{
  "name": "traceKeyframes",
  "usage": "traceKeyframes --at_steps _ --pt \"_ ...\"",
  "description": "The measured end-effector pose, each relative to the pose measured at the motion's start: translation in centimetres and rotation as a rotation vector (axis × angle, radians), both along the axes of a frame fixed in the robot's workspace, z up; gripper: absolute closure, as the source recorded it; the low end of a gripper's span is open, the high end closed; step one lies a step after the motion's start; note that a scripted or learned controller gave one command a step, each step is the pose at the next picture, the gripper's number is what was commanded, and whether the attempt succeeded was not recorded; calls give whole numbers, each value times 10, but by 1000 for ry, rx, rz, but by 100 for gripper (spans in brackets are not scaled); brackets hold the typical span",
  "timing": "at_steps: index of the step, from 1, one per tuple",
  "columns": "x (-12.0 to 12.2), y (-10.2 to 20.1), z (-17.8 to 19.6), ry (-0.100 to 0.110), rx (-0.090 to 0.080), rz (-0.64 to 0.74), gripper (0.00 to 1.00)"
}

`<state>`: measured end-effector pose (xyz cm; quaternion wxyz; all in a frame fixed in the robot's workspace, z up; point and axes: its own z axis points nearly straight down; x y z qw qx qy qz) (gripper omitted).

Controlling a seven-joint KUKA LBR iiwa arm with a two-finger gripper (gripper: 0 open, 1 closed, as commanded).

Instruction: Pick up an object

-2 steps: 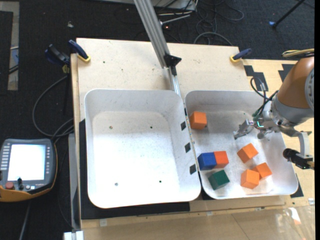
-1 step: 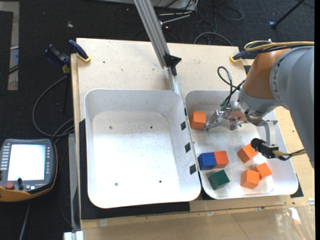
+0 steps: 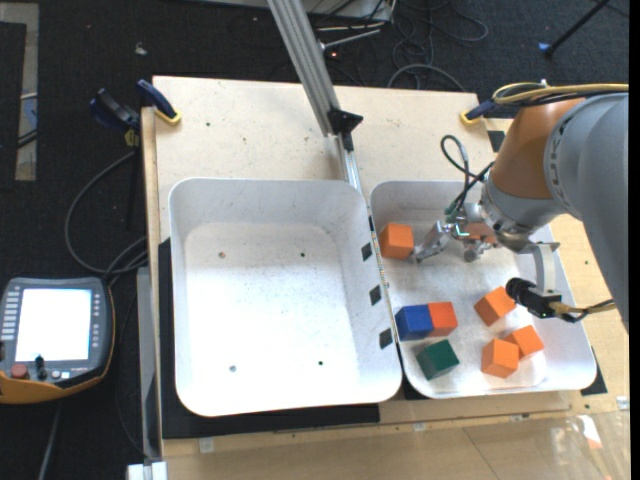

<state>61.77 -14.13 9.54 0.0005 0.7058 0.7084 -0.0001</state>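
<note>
My gripper (image 3: 449, 249) hangs over the back part of the right bin (image 3: 572, 360), fingers spread open and nothing between them. An orange cube (image 3: 397, 240) lies just left of the left fingertip (image 3: 424, 254), near the bin's left wall. Further forward in the same bin a blue cube (image 3: 412, 321) touches a small orange cube (image 3: 443, 317), and a green cube (image 3: 437, 358) sits in front of them. Three more orange blocks lie toward the right: one (image 3: 493, 306) mid-bin and two (image 3: 500, 357) (image 3: 528, 340) near the front right corner.
The left bin (image 3: 200, 208) stands beside the right one, sharing a raised divider edge. A slanted metal pole (image 3: 305, 48) runs from the back down to the bins' junction. A black cable fitting (image 3: 530, 296) juts from the arm over the right bin. A teach pendant (image 3: 52, 338) lies off the bench at left.
</note>
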Motion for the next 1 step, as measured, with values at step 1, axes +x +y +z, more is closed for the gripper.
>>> traceKeyframes --at_steps 1 --pt "0 0 0 0 0 0 0"
